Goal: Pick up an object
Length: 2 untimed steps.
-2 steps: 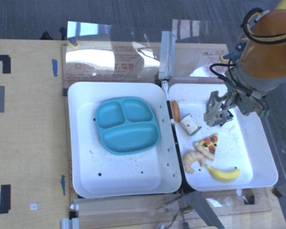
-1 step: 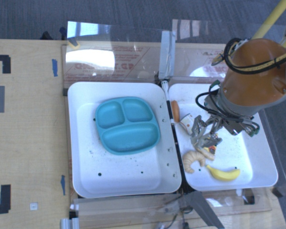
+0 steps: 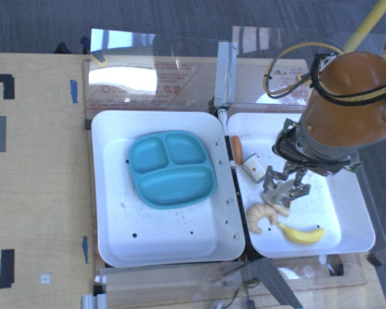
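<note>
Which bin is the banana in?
The right bin. The banana lies flat on its floor near the front edge, beside the croissant, apart from the gripper.

I see the claw (image 3: pixel 284 190) low in the right bin (image 3: pixel 354 227), just above a croissant (image 3: pixel 264 214). A banana (image 3: pixel 302 234) lies beside it. A blue divided plate (image 3: pixel 172 168) occupies the left bin (image 3: pixel 116 230).
</note>
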Motion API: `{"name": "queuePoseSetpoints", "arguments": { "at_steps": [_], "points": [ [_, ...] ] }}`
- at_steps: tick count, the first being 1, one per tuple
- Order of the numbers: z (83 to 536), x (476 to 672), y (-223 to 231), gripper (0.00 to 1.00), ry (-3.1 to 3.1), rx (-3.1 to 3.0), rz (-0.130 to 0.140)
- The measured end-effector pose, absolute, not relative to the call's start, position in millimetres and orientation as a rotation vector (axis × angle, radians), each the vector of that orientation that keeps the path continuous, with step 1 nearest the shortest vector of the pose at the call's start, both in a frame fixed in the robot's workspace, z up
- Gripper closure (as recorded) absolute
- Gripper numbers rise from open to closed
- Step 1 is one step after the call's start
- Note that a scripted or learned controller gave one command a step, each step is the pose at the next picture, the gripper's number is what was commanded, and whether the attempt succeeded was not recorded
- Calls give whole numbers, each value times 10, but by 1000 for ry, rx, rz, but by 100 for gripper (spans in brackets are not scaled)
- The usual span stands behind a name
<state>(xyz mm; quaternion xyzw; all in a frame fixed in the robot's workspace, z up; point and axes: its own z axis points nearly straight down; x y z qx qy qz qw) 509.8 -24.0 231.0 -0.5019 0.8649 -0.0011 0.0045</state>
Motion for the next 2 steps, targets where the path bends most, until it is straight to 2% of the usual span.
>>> {"name": "queuePoseSetpoints", "arguments": {
  "at_steps": [1, 2],
  "points": [
    [2288, 5023, -436, 100, 2418, -1995, -4],
    [2401, 4809, 142, 100, 2125, -2307, -1]
  ]
}}
